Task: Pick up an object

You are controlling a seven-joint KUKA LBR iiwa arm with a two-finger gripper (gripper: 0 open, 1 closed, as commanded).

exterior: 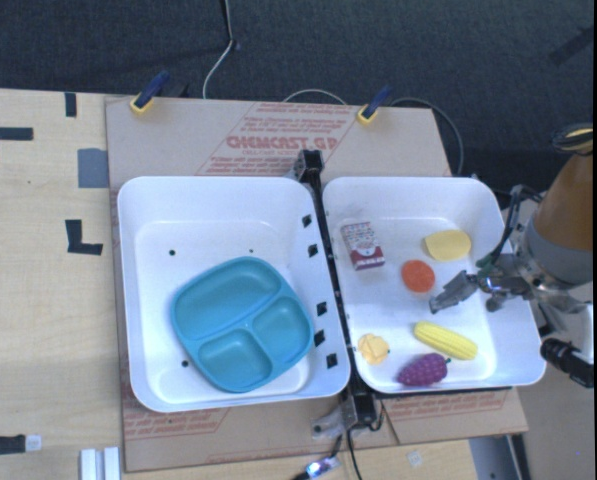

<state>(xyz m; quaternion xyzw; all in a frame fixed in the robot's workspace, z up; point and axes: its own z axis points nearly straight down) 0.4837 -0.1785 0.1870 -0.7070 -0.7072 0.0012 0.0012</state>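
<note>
Objects all lie loose in the right bin [478,196] — red ball [418,275], corn [446,340], grapes [422,370] — nothing lifted yet; my gripper [450,295] hovers beside the ball, whether the jaws are parted I can't tell.

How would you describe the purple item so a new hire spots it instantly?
Look at the right bin, the one the arm reaches into, and go to its near edge. The purple grape bunch lies there, just below the yellow corn cob and right of the small yellow-orange toy. It is the only purple, bumpy piece; its neighbours are yellow, orange or red.
</note>
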